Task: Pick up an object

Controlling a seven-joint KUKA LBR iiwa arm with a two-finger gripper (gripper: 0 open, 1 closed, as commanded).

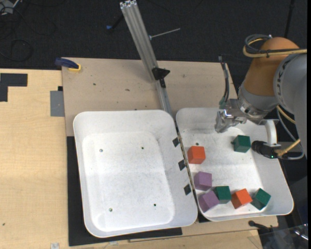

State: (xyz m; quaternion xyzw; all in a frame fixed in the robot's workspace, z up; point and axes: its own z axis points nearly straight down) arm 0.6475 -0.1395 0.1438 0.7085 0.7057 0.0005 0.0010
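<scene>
The right bin (272, 178) holds several small blocks. An orange cube (196, 154) lies near its left wall and a green cube (242, 143) sits toward the back right. Two purple cubes (202, 180) (208, 199), a green cube (223, 193), an orange cube (241, 197) and another green cube (260, 198) cluster along the front. My gripper (224, 122) hangs over the back of this bin, left of the rear green cube and up-right of the orange cube. I see nothing between its fingers.
The left bin (93, 123) stands beside the right one, separated by a divider with black clips (182, 164). An aluminium rail (143, 43) slants up behind the bins. The arm's orange band (264, 71) and black cables (269, 149) crowd the right bin's back right corner.
</scene>
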